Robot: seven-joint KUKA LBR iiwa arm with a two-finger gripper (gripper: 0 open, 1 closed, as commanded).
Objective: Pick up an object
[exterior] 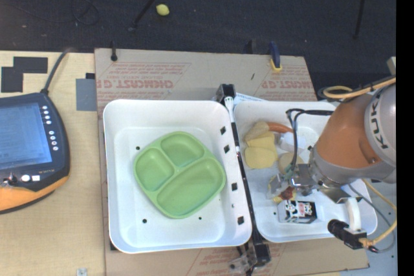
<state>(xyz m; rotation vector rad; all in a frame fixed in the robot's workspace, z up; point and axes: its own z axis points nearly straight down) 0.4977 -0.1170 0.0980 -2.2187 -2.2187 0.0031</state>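
In the right bin [362, 229], seen from the camera view, pale yellow food-shaped pieces [260, 150] lie against the left wall; they look light, rigid and smooth, best pinched across the narrow width. The tool [292, 185] hangs just beside them, over small clutter, its state impossible to tell. A green divided plate [179, 172] occupies the left bin [119, 132].
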